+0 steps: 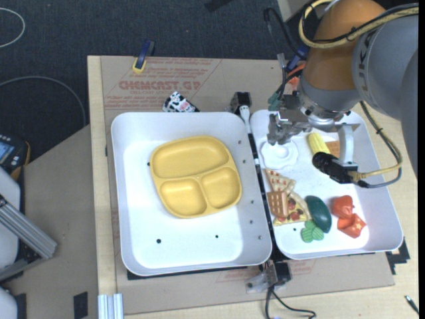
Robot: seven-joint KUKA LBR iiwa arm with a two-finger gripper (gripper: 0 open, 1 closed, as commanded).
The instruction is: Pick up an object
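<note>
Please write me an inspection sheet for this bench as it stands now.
Surface: cardboard-covered bench bearing two shallow white bins, left bin and right bin.
Job's things: right bin holds a yellow corn cob, waffle-patterned pizza slice, dark green oval vegetable, red pepper pieces, small green floret.
Clutter: yellow three-compartment plate in the left bin.
Grippers: two-finger gripper low over the right bin's far left corner.
Cables: yellow cable trailing from the wrist.
Surroundings: dark carpet.
</note>
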